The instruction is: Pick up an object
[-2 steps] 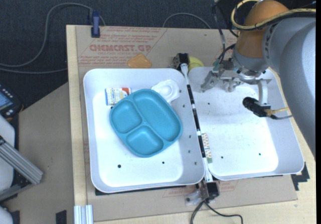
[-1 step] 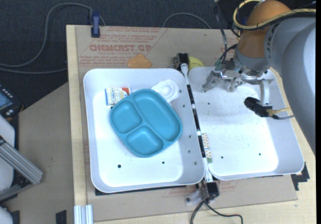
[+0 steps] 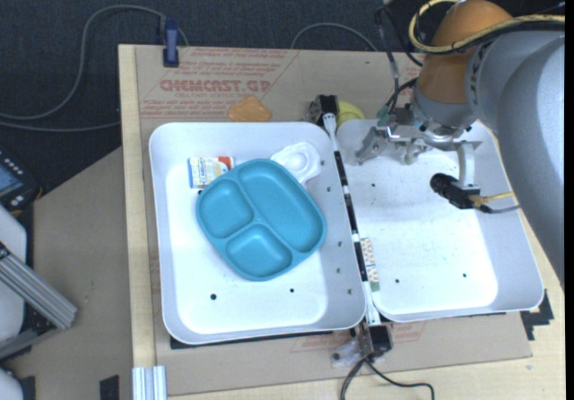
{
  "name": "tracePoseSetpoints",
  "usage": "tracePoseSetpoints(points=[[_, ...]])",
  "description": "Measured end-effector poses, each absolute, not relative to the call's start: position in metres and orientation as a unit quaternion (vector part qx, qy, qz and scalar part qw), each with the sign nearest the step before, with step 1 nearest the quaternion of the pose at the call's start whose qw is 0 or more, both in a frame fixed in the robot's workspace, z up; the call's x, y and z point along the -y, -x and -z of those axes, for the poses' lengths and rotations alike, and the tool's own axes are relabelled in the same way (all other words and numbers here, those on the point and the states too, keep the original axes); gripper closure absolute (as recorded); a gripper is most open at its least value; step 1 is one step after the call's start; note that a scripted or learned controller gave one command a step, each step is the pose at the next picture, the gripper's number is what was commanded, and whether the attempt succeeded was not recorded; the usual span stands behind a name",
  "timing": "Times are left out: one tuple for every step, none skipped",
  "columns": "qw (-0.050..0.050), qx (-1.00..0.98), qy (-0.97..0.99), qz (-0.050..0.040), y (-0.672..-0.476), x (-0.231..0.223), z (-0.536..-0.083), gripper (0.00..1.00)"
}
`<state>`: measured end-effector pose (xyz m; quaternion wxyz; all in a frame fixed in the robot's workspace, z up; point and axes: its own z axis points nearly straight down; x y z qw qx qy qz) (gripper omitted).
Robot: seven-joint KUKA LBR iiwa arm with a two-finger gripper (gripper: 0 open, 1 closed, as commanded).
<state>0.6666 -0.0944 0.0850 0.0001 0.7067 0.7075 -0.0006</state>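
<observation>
A blue divided plate (image 3: 260,219) lies in the middle of the left bin (image 3: 179,300). A small white cup (image 3: 298,159) touches its far edge. A little white box with red, blue and yellow print (image 3: 208,169) lies at the plate's far left. My gripper (image 3: 390,150) hangs over the far left corner of the right bin (image 3: 448,282), below the orange band (image 3: 457,39). Its metal fingers (image 3: 366,149) stand spread apart, open, with nothing between them.
An orange lump (image 3: 249,108) and a yellow object (image 3: 350,111) lie on the bench behind the bins. A blue clip (image 3: 170,41) sits at the bench's far left edge. A black part with a cable (image 3: 453,190) hangs off the arm over the right bin.
</observation>
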Motion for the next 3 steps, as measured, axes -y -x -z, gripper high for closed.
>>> tracePoseSetpoints(points=[[0.001,-0.708,-0.707,-0.0002,-0.667,0.095,-0.096,1.00],[0.001,-0.708,-0.707,0.0003,-0.667,0.095,-0.095,0.00],[0.001,-0.707,-0.708,0.0003,-0.666,0.117,-0.084,0.00]])
